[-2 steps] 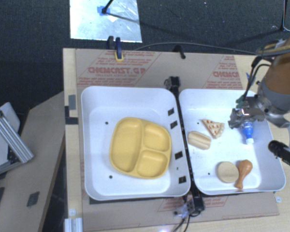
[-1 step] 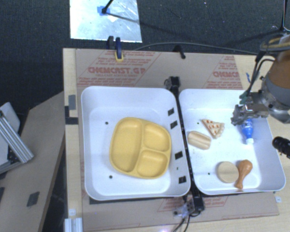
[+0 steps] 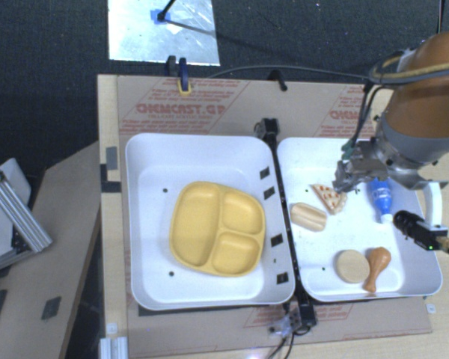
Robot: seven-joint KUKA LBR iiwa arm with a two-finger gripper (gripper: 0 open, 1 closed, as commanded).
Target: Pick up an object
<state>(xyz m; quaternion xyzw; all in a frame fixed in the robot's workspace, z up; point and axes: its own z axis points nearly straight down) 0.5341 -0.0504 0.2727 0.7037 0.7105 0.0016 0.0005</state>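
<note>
In the right bin (image 3: 307, 271) lie a pizza slice (image 3: 328, 199), a hot-dog bun (image 3: 308, 216), a round tan biscuit (image 3: 352, 266), a brown drumstick (image 3: 376, 266) and a blue and white bottle (image 3: 381, 199). My gripper (image 3: 347, 181) hangs right over the far right edge of the pizza slice, just left of the bottle. Nothing shows between its tips.
The left bin (image 3: 146, 200) holds a yellow divided plate (image 3: 217, 228). A black divider with clips (image 3: 278, 200) runs between the two bins. Cardboard (image 3: 202, 107) lies under both bins, with a clamp (image 3: 182, 75) at its far edge.
</note>
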